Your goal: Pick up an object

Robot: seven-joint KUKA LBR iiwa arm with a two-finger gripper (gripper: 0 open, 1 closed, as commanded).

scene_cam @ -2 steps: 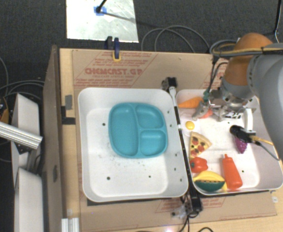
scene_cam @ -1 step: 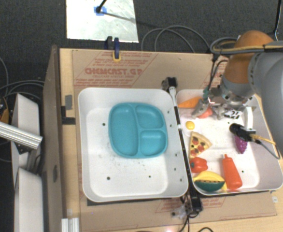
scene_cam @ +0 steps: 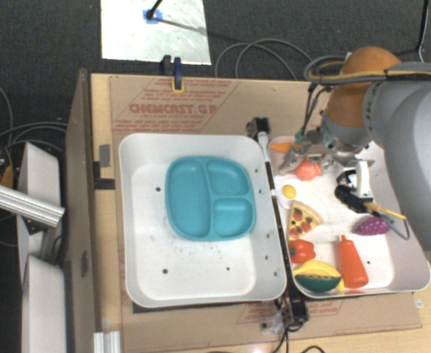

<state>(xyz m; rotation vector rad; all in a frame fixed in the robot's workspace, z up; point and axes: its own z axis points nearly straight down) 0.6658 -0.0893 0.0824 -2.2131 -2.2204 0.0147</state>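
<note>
Two white bins [scene_cam: 149,271] sit on a tan desk [scene_cam: 201,101] printed with red lettering. The left bin holds a turquoise divided plate [scene_cam: 209,197]. In the right bin lie a pink ball [scene_cam: 308,170], a yellow-and-red pizza slice [scene_cam: 304,218], an orange bottle [scene_cam: 351,263], purple grapes [scene_cam: 371,226] and a red pepper [scene_cam: 301,251]. The arm [scene_cam: 414,131] is grey with an orange band [scene_cam: 362,68].

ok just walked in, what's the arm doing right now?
The arm reaches in over the right bin, its claw low at the bin's far end, just above a pink-red toy. Whether it has anything is unclear. Toy food lies loose in that bin: pizza slice, ketchup bottle, grapes. The left bin holds a blue divided plate.
</note>
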